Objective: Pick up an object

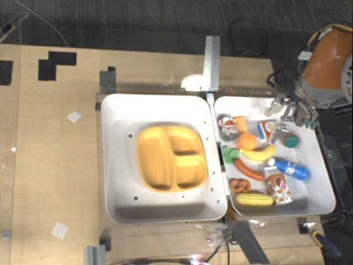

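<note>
The right white bin (pixel 325 195) holds several toy foods: an orange ball (pixel 247 142), a banana (pixel 258 154), a red sausage (pixel 249 170), a blue bottle (pixel 291 170), a teal round piece (pixel 290 141), a red-and-white can (pixel 228 127), a small white carton (pixel 267 130), a brown pretzel (pixel 239 185), a yellow corn cob (pixel 253 200) and a red-brown carton (pixel 278 187). My gripper (pixel 287 121) hangs over the bin's far right corner, just above the small carton and the teal piece. I see nothing held in it.
The left white bin (pixel 118 148) holds a yellow compartment tray (pixel 171 157). A metal post (pixel 212 65) stands behind the divide between the bins. The arm's orange band (pixel 325 62) sits at the right edge. Cables lie on the dark floor behind.
</note>
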